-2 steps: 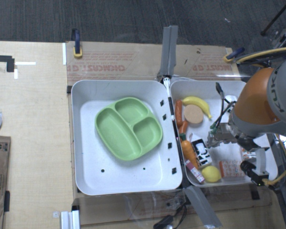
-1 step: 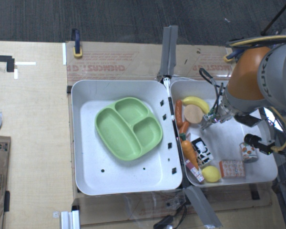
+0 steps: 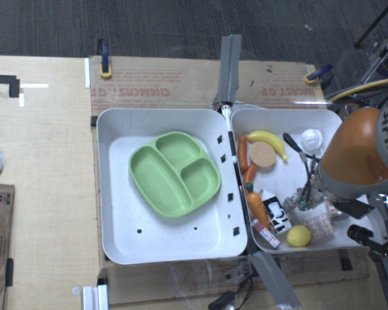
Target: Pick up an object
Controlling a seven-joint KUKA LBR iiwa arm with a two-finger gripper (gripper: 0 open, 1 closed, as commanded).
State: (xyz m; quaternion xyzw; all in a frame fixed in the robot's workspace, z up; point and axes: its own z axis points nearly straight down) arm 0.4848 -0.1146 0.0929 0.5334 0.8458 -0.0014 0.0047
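The left bin [image 3: 110, 192] offers open floor around the green divided plate [image 3: 174, 173] — widest along its near edge. The right bin [image 3: 278, 116] is crowded: banana [image 3: 269, 141], carrot [image 3: 258, 208] and lemon [image 3: 299, 236] lie close together — the arm [image 3: 359, 154] overhangs its right half.

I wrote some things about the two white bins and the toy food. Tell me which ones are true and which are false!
1. The green plate lies in the left bin. True.
2. The banana is in the left bin. False: it lies in the right bin.
3. The lemon sits near the right bin's front edge. True.
4. The carrot rests on the green plate. False: it lies in the right bin, by the wall between the bins.
5. The plate has three compartments. True.
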